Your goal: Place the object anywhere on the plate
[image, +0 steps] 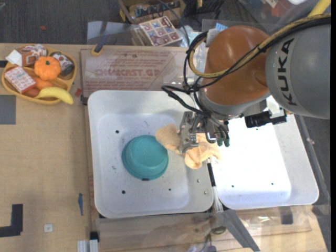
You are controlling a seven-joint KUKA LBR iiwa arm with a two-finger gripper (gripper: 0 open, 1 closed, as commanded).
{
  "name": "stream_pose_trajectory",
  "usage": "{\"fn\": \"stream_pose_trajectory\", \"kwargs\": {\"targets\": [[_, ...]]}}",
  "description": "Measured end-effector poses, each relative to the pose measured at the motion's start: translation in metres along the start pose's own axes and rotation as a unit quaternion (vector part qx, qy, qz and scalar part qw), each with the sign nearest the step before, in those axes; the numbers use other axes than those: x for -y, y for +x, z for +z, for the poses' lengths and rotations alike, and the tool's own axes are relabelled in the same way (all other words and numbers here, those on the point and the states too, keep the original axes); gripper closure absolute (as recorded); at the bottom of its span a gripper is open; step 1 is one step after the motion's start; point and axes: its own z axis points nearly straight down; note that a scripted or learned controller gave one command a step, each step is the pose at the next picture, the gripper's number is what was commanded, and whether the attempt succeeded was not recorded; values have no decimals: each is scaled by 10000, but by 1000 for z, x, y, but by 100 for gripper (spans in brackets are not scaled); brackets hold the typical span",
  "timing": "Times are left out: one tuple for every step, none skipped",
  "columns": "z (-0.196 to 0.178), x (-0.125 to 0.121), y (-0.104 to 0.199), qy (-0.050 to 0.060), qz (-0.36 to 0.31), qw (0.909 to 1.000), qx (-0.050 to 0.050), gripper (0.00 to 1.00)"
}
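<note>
Grey arm (294, 72) reaches down, tool (195, 140) clamped on pale cloth (197, 154) beside teal plate (145, 157).

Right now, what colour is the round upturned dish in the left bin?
Teal, seen in the camera view: the round upturned dish.

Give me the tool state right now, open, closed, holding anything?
Tool: down on the tan cloth-like object at the left bin's right edge, beside the teal plate; open or closed, or gripping it, cannot be told.
</note>
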Motion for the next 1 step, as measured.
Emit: {"fn": "stream_pose_trajectory", "kwargs": {"targets": [[3,-31,38,2,1,10000,-5,100]]}}
